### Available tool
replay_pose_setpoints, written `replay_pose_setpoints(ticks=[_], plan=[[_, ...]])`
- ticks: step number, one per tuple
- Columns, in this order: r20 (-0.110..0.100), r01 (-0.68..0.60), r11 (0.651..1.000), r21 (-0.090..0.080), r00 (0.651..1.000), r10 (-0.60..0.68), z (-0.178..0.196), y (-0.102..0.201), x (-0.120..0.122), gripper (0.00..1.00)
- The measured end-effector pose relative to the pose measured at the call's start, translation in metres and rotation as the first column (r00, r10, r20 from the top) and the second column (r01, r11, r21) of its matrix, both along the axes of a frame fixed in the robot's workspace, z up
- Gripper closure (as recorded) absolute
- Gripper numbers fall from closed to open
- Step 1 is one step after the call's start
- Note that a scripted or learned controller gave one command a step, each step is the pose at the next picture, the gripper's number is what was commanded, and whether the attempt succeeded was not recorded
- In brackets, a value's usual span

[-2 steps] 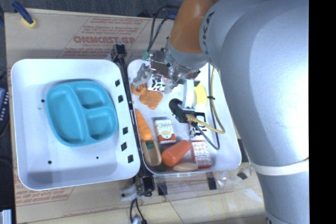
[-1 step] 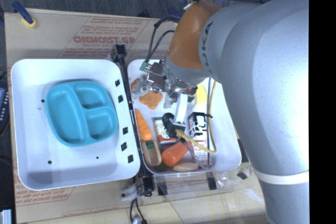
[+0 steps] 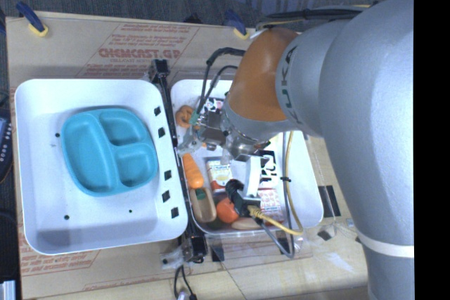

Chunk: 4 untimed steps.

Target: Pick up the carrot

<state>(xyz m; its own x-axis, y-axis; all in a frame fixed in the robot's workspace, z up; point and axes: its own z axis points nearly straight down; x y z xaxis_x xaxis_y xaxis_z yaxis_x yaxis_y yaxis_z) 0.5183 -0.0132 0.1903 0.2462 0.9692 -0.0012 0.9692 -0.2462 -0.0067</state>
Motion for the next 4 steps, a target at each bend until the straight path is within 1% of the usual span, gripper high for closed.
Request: replay_pose_setpoints(ticks=[1,2,3,4], plan=[[0.000,-0.004,1.000,0.000,1.000,0.004,0.000,-0.010,-0.019,0.00],[-0.002,-0.091,0.996,-0.001,0.996,0.091,-0.066,-0.091,0.027,0.00],[0.006,-0.123,0.992,0.001,0.992,0.123,-0.099,-0.084,0.088,0.00],[0.003,-0.127,0.992,0.003,0.992,0.126,-0.089,-0.084,0.088,1.00]])
